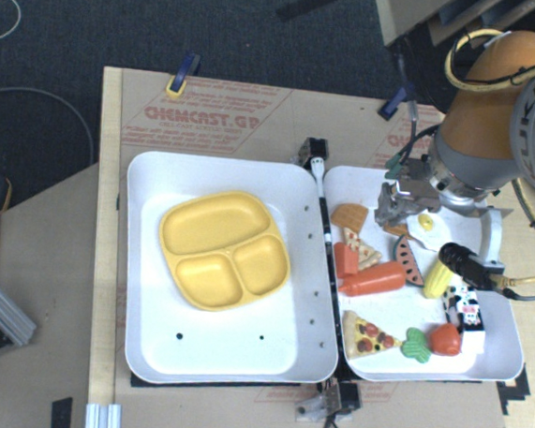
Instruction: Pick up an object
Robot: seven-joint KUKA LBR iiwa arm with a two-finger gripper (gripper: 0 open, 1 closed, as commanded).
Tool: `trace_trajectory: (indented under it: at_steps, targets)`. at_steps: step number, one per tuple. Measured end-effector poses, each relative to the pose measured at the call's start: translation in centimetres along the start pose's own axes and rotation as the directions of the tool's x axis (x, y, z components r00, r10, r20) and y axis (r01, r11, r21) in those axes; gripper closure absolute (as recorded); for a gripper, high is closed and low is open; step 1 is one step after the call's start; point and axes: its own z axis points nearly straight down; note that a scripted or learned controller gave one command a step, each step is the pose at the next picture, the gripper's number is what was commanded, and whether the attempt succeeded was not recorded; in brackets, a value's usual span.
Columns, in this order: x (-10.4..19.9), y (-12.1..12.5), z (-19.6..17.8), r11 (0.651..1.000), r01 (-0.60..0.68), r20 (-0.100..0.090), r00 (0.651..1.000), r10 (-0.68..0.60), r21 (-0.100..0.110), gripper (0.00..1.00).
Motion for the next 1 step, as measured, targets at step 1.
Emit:
trace_trajectory:
  at_steps: [1]
  targets:
    - [-0.52,1.15,0.22,1.000,0.001,0.002,1.000,-0.001,-0.007,1.00]
